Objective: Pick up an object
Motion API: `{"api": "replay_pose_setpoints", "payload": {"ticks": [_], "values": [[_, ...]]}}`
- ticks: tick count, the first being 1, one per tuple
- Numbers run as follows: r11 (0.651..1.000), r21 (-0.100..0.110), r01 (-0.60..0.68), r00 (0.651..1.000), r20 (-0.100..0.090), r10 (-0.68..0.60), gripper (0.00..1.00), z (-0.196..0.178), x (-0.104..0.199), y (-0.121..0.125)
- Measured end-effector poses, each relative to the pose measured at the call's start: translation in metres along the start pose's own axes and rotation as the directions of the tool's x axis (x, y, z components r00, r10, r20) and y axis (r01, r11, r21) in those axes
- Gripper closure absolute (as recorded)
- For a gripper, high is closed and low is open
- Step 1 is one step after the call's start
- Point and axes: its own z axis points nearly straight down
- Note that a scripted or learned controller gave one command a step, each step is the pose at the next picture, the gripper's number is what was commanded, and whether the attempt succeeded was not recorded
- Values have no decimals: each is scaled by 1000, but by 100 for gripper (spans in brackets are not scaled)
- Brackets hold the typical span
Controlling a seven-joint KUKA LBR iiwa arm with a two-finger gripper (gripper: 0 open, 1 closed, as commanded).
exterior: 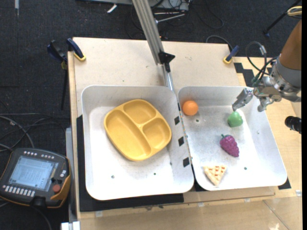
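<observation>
- Nearest to me in the camera view, low in the right bin point(268, 147), I see a pale yellow waffle-like toy wedge point(215, 174) lying flat near the front wall, apart from everything else.
- A little further in is the purple grape bunch point(230, 145), on its side, with clear floor all around it.
- In the left bin point(91, 128) sits a yellow divided plate point(138, 128), three compartments, nothing in them that I can make out. I judge it a poor target, too broad for the fingers.
- Further back in the right bin is the green rounded toy point(235, 120), and to its left, well apart, an orange ball point(190, 108) close to the wall shared by the bins.
- The gripper point(252, 99) is at the far right of that bin, just above and beside the green toy. I see its two fingers spread apart with nothing between them, so I read it as released and carrying nothing.
- My judgement: this is the approach step, with nothing picked yet. The green toy looks the likeliest target, being closest to the fingers.
- The next move, as I see it, calls for centring the fingers over the green toy, descending so they straddle it, then closing. Being rounded, it could squirt out sideways if the grip lands off-centre.
</observation>
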Motion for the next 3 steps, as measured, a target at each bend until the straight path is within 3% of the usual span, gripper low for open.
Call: {"api": "replay_pose_setpoints", "payload": {"ticks": [1, 3], "values": [[1000, 0, 0, 1000, 0, 0, 0, 0, 0, 0], [1000, 6, -3, 1000, -2, 3, 0, 126, 13, -4]]}}
